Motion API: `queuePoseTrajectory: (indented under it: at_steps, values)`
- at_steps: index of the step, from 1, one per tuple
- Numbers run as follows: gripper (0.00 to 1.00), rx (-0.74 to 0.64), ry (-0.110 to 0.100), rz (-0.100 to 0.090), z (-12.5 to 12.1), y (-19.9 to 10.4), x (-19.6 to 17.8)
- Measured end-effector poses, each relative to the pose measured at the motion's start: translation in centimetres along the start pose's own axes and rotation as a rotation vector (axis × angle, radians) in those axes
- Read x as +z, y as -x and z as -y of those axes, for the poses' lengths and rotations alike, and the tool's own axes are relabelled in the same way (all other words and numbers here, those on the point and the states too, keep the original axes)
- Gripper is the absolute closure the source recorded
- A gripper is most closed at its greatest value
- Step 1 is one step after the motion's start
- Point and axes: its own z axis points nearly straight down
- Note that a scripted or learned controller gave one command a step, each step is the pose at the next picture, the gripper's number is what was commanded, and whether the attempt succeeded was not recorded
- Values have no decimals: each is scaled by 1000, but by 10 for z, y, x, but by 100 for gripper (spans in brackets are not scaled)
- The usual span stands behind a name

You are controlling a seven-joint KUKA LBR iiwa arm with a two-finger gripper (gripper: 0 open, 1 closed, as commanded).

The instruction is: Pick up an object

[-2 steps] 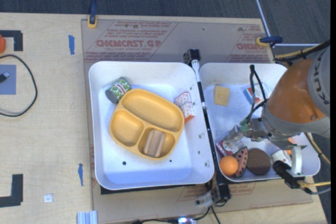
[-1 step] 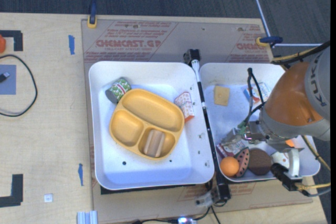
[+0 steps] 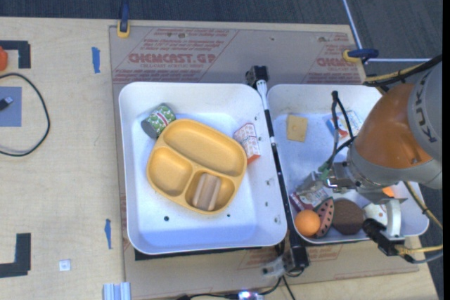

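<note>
My gripper (image 3: 337,183) is low in the right bin (image 3: 309,103), under the grey and orange wrist (image 3: 391,138), which hides most of it. Just below and around it lie an orange ball (image 3: 307,223), a dark brown lump (image 3: 347,217), a dark spotted piece (image 3: 325,210) and a crinkled silver wrapper (image 3: 309,190). A pale yellow square (image 3: 297,128) sits apart near the bin's far left. A blue and white packet (image 3: 339,124) shows beside the arm's cables.
The left bin (image 3: 140,221) holds a yellow divided plate (image 3: 197,164) with a brown roll (image 3: 207,191) in one compartment. A green packet (image 3: 158,119) and a red and white packet (image 3: 247,138) flank it. Clamps and cables line the bench edges.
</note>
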Motion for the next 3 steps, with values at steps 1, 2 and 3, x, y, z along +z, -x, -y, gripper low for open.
queuePoseTrajectory:
  at_steps: [1,2,3]
  values:
    - [100,-2,6,1,-2,0,-11]
    - [0,-1,6,2,-2,1,-11]
    - [0,-2,-2,-2,0,1,0]
